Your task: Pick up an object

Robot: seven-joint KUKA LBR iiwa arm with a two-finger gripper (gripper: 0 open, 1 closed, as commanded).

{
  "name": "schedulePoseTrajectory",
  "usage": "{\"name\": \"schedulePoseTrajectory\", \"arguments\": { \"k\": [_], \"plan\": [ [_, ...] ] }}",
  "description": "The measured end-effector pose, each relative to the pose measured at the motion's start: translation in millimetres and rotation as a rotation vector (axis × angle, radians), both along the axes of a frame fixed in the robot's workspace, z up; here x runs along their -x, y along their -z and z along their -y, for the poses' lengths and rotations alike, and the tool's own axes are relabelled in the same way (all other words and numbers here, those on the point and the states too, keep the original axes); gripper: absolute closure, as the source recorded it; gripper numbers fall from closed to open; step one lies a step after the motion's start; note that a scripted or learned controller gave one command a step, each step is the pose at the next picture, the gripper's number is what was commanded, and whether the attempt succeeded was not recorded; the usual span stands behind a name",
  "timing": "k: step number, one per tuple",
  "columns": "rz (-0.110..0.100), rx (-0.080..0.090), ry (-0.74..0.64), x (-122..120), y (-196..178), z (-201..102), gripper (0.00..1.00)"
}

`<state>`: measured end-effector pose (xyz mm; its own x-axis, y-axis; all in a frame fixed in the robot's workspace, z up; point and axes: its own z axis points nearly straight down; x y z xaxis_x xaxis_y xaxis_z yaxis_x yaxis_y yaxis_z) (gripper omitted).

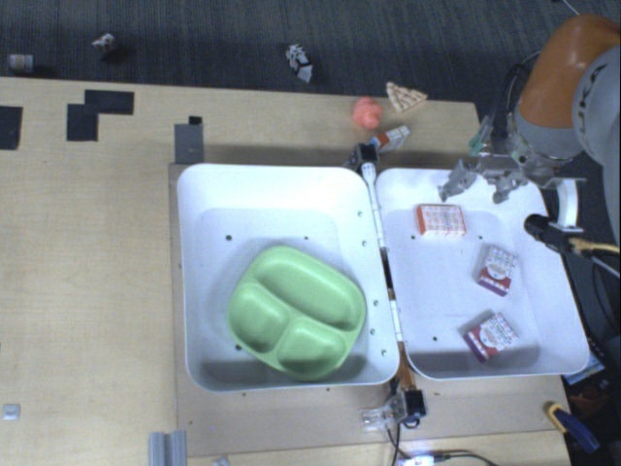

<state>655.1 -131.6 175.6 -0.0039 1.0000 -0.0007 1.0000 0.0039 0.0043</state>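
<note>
The right bin (543,343) holds three small red-and-white packets: one (441,220) near its back left, one (496,270) in the middle right, one (491,336) toward the front. My gripper (479,188) hangs over the bin's back edge, just right of and behind the back packet, its two fingers spread open with nothing between them. The left bin (209,260) holds a green sectioned plate (296,309), tilted.
Behind the bins on the bench lie a pink ball (366,113), a pizza-slice toy (406,96) and a small tube (390,139). A divider (378,250) separates the bins. Cables run along the right side.
</note>
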Motion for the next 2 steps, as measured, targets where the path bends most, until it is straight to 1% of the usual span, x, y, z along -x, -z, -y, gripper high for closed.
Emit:
{"name": "schedulePoseTrajectory", "arguments": {
  "k": [1, 2],
  "plan": [
    [0.002, -0.001, 0.0, 32, 90, -46, 0.0],
    [0.009, 0.0, -0.002, 30, 77, -47, 1.0]
  ]
}}
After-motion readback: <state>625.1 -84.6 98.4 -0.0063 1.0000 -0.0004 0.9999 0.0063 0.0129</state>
